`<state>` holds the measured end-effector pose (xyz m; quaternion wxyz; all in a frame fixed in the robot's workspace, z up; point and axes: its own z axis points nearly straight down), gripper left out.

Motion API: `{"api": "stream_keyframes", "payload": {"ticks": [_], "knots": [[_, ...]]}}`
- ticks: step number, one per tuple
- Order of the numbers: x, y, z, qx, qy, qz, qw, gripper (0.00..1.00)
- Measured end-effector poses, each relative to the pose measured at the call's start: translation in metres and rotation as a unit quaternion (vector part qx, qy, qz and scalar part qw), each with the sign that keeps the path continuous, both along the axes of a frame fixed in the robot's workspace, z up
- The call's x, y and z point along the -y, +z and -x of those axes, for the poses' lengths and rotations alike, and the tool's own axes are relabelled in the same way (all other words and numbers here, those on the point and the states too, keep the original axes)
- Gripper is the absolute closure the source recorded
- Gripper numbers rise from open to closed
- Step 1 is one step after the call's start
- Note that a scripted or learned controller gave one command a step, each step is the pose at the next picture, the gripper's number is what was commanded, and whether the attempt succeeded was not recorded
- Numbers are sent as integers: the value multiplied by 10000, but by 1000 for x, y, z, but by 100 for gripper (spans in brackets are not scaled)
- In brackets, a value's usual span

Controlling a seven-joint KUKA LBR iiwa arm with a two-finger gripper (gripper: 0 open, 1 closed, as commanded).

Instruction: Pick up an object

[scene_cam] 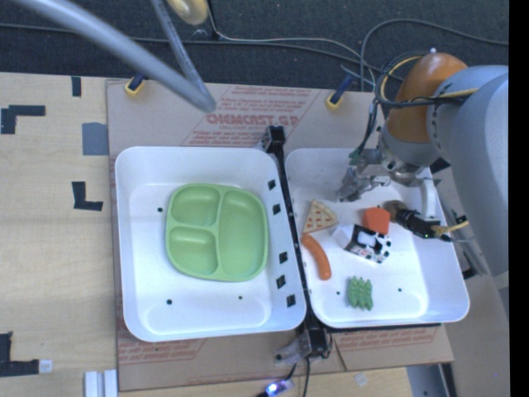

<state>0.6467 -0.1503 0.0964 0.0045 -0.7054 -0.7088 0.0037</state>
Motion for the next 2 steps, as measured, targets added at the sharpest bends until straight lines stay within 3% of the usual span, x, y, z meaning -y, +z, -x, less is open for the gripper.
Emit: {"api": "stream_keyframes", "payload": {"ticks": [2], "knots": [[-9, 85, -4, 55, -9, 2, 10000, 100]]}}
